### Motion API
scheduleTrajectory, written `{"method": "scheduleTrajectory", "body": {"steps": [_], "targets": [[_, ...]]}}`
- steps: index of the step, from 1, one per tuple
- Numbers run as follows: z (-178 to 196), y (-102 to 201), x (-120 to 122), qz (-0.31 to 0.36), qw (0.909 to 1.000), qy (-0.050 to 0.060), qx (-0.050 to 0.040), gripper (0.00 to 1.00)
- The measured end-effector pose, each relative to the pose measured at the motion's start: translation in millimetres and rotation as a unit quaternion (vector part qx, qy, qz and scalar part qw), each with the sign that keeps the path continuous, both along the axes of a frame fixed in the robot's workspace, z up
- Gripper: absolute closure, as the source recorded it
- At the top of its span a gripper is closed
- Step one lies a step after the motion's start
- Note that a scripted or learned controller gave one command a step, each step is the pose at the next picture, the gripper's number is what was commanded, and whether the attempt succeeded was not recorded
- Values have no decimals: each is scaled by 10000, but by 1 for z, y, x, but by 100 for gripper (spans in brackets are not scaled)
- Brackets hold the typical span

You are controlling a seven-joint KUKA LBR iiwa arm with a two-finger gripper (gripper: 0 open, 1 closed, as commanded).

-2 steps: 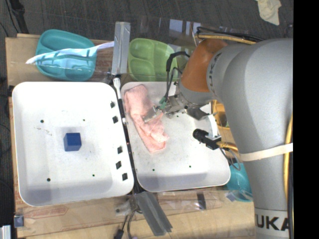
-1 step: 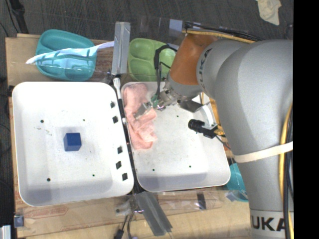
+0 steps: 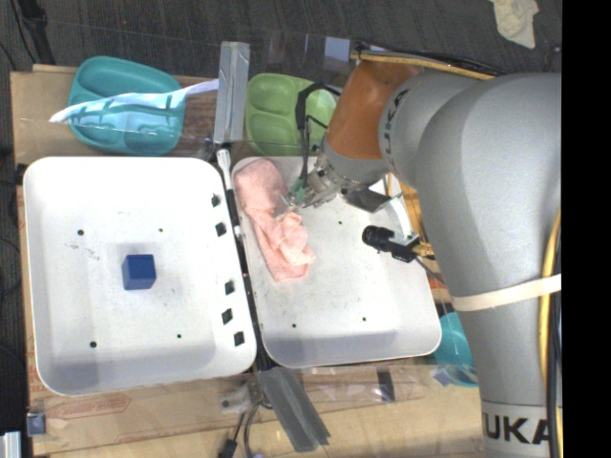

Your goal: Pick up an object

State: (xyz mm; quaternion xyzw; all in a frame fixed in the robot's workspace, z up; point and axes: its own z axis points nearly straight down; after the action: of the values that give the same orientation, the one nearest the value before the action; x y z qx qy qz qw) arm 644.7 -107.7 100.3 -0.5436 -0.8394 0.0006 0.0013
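Arm [image 3: 477, 189] bends low over pink cloth [image 3: 272, 222] in right bin [image 3: 382, 337].

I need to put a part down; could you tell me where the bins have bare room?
Left bin: bare all around the blue cube. Right bin: bare front half, below the pink cloth. Its back is crowded by cloth, gripper and arm.

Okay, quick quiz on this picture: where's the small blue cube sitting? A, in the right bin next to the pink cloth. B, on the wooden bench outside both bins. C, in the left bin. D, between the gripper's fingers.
C: the blue cube sits alone on the floor of the left bin, while the pink cloth lies in the right bin.
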Motion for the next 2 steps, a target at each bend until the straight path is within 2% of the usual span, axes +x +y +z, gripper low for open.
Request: {"method": "scheduleTrajectory", "body": {"steps": [1, 2], "targets": [[90, 20, 13, 1735, 9848, -4, 1, 100], [89, 114, -2, 305, 9995, 31, -9, 100]]}}
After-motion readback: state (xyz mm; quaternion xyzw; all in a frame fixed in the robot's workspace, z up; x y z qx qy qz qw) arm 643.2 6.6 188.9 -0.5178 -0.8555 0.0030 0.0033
